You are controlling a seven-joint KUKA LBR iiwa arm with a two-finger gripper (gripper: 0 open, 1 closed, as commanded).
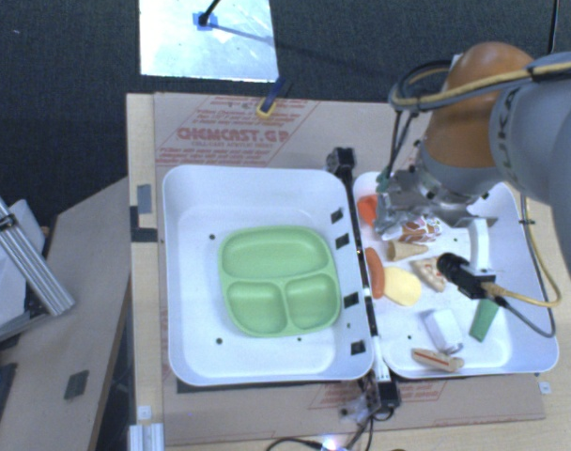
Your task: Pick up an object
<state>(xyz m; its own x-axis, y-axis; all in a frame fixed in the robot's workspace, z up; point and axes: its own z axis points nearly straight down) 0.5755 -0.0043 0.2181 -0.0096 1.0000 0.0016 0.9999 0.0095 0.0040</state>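
Observation:
My gripper (393, 216) is down low in the right bin (525, 341), near its back left corner. Just left of it lies a red-orange piece (365, 208). A red and white item (420, 227) sits at its right side, and a tan cone (406, 249) lies just in front. Further forward are an orange carrot (375, 269), a yellow lump (404, 289) and a pale bread-like piece (428, 273). I see nothing clearly held.
The left bin (187, 252) holds a green divided tray (278, 280). In the right bin's front half lie a white block (444, 327), a green block (484, 319) and a tan roll (436, 358). A white strip (480, 243) lies under the arm.

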